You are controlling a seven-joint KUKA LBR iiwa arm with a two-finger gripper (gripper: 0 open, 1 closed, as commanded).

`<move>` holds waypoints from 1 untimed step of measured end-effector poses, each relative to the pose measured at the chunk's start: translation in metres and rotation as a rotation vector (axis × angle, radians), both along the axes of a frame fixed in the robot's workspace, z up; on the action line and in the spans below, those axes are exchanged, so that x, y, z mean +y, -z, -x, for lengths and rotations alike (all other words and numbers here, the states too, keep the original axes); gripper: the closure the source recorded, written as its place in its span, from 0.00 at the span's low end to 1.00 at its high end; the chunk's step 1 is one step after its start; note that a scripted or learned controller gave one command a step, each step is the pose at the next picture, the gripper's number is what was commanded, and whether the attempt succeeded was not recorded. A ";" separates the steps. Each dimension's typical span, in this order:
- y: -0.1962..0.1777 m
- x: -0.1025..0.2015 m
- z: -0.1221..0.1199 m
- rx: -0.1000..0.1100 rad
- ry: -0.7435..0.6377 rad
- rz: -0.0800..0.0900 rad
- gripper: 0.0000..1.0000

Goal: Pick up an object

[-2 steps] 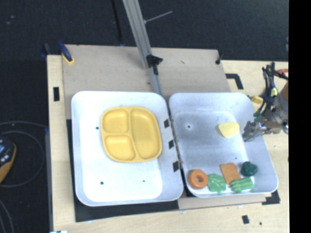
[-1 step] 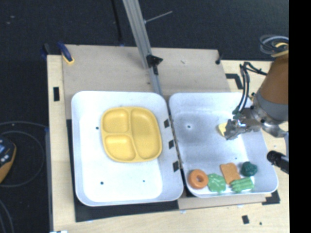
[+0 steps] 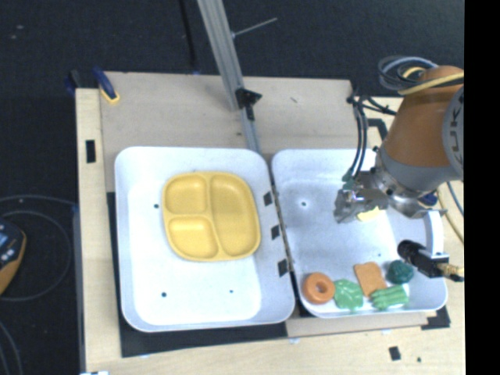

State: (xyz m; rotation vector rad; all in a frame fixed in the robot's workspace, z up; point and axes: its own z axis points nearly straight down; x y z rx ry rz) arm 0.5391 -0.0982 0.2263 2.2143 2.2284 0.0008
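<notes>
1 fixed cam above, angled down on 2 bins [image 3: 133, 233].

On my feed, a yellow divided plate [image 3: 212, 215] sits in the left bin [image 3: 137, 287]. A metal pole [image 3: 221, 45] slants over the wooden counter [image 3: 172, 108], which rests on dark floor [image 3: 47, 30].

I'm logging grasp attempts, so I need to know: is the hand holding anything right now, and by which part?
Nothing shows between the fingers of the hand. It hangs over bare floor of the right bin, apart from the toys along the near edge.

no legible text — labels, numbers, none
</notes>
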 end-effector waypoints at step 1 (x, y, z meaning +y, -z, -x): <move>0.007 0.052 -0.009 0.002 -0.001 -0.001 1.00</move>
